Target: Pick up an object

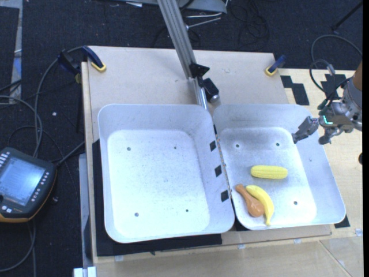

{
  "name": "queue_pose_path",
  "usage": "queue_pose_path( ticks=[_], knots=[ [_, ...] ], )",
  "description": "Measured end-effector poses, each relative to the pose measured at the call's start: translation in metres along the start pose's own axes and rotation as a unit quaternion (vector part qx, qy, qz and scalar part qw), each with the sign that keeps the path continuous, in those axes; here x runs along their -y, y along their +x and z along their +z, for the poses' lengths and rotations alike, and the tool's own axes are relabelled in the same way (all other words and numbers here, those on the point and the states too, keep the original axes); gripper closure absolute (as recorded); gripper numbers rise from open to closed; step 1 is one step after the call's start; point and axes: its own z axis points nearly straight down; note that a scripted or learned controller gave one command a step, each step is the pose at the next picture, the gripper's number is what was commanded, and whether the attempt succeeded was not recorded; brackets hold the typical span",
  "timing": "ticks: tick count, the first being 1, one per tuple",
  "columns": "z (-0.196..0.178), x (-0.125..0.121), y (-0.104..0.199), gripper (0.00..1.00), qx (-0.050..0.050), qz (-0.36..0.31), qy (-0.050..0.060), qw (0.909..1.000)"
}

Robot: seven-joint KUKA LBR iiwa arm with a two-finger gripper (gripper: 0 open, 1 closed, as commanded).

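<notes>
The bench [173,74], a pale wooden board, fills the middle of the frame and is held at its upper corners by a yellow-tipped clamp at upper left [92,59] and another at upper right [274,66]. On it sit two shallow white bins side by side, touching along their inner edges near the centre. The left bin [155,178] spans the centre-left of the frame; the right bin [277,140] takes the centre-right, its far corner reaching toward the lower right.

A slanted aluminium rail [177,30] runs down from the top centre of the frame to the point where the bins meet at their upper edges, ending in a small black and silver fitting. At the far left edge, on the dark floor among loose black cables, lies a grey handheld pendant [20,182] with a lit screen.

The arm [354,91] enters at the right edge, mid-height. Its jaws [317,130] hang over the upper right rim of the right bin, parted, with two dark fingers spread and nothing between them.

Three objects lie in the lower middle of the right bin, well apart from the jaws. A yellow corn cob [269,172] lies roughly level. Just below it, a yellow banana [261,202] curves down toward the bin's lower edge. An orange-brown drumstick-shaped piece [248,201] lies touching the banana's left side, its thin end pointing toward the inner wall.
</notes>
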Motion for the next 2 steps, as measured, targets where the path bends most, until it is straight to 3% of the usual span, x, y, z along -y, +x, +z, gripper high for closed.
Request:
queue_pose_path(
  ticks=[1, 2],
  knots=[
    [0.000, 0.000, 0.000, 0.00, 0.000, 0.000, 0.000, 1.0000],
    [0.045, 0.007, -0.001, 0.00, 0.000, 0.000, 0.002, 1.0000]
  ],
)
